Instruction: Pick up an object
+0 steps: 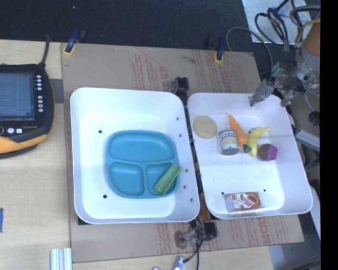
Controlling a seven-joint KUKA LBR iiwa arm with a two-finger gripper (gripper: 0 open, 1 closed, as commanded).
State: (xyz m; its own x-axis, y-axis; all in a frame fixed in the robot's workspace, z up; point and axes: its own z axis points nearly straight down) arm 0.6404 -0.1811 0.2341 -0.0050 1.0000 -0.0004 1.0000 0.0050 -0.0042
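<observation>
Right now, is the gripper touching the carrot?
Apart. The camera view shows the gripper over the right bin's upper rim, with bare white floor between it and the carrot.

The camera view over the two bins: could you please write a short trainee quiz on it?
1. True or false: the green piece lies in the blue tray.
2. Which bin holds the can: A left bin, B right bin?
3. Fill in: the orange thing touching the can is a ____.

Key: 1 true. 2 B. 3 carrot. Note: the claw hovers at the right bin's far edge.
</observation>
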